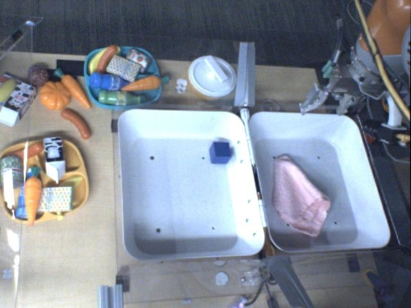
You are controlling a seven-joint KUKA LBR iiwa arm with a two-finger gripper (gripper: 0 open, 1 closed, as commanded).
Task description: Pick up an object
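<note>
No legible writing. Small blue cube (221, 151) in left white bin (138, 236); crumpled pink cloth (298, 197) in right white bin (372, 230). Jaws (321, 98) above right bin's far rim, well apart from both; spread or pressed: cannot tell.

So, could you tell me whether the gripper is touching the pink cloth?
Apart: the camera view shows the gripper above the right bin's far rim, with bare floor before the pink cloth.

Robotics lab, bench (77, 249), two white bins (186, 236), toy food (122, 76)
</note>
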